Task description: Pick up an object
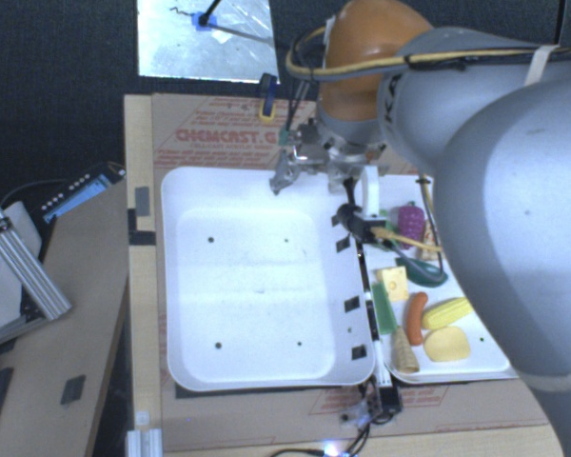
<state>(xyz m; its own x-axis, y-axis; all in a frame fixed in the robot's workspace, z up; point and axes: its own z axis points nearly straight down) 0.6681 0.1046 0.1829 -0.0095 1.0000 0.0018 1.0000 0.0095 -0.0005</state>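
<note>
Gripper (290, 169): over left bin (168, 255) at 12 o'clock rim; grip state can't tell. Nearest obj: purple item (411, 222), prob. toy veg, 4 o'clock, right bin (482, 352).

The grey arm (495, 160) reached in over the right bin (466, 370), its wrist end above the far rim of the left bin (247, 284). Close together in the right bin lay a purple piece (411, 222), a teal spoon (426, 272), a yellow block (394, 282), a green stick (381, 307), an orange sausage shape (416, 317) and two yellow pieces (447, 344).
</note>
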